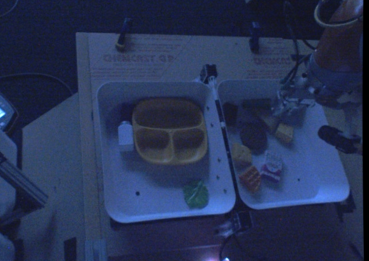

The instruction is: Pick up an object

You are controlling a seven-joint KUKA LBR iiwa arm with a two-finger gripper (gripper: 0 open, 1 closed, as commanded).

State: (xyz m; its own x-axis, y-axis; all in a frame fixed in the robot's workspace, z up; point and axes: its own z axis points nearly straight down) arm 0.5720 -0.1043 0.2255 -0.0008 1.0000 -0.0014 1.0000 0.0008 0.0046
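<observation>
The light is dim. My gripper [283, 108] hangs low over the back of the right bin [323, 182], just above a small yellow block [284, 133] and a greyish block [294, 117]. Nothing can be made out between its tips. Around them lie a dark round lump [252, 136], a dark flat piece [256, 105], another yellow chunk [241, 154], an orange ridged piece [250, 178] and a pink and white carton [271, 167].
The left bin [109, 156] holds a yellow divided tray [170, 130], a small white bottle [125, 134] and a green leaf shape [196, 194]. A ridge [222, 139] separates the bins. A dark fitting [337, 137] juts out at the right bin's right rim.
</observation>
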